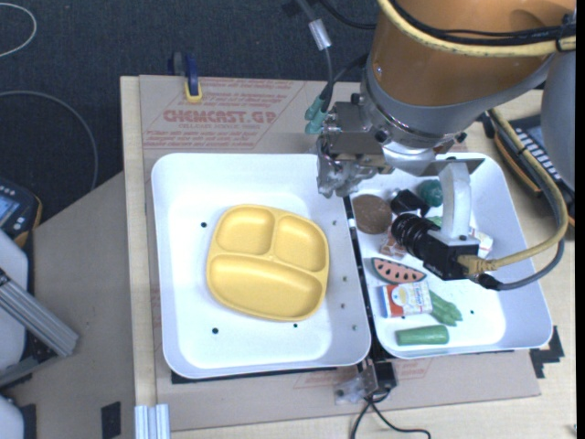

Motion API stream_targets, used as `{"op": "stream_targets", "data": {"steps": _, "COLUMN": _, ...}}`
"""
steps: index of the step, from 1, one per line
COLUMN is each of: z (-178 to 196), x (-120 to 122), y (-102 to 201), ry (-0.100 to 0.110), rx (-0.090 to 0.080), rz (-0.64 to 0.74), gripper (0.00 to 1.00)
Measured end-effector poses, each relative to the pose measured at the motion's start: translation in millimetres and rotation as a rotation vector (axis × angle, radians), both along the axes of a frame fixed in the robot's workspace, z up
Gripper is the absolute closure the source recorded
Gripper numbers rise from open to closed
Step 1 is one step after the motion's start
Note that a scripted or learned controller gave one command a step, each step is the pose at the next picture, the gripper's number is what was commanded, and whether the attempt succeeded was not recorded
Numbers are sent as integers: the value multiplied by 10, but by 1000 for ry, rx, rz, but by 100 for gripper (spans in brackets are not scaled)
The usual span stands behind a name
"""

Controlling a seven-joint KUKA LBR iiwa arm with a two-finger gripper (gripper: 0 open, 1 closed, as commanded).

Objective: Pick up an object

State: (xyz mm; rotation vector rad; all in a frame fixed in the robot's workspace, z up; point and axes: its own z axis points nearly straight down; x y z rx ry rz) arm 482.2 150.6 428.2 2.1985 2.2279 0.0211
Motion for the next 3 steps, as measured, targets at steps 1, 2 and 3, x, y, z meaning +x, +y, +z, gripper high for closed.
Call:
{"op": "stream_targets", "data": {"steps": 1, "z": 102, "x": 4, "y": 9, "ry": -3, "rx": 0, "rz": 2, "gripper": 100}}
{"op": "stream_targets", "data": {"steps": 2, "z": -1047, "x": -45, "y": -449, "ry": 30, "rx": -6, "rz": -19, "gripper": 100}}
{"op": "stream_targets", "data": {"steps": 3, "z": -882, "x": -24, "y": -417, "ry": 15, "rx": 0, "rz": -14, "gripper": 100}}
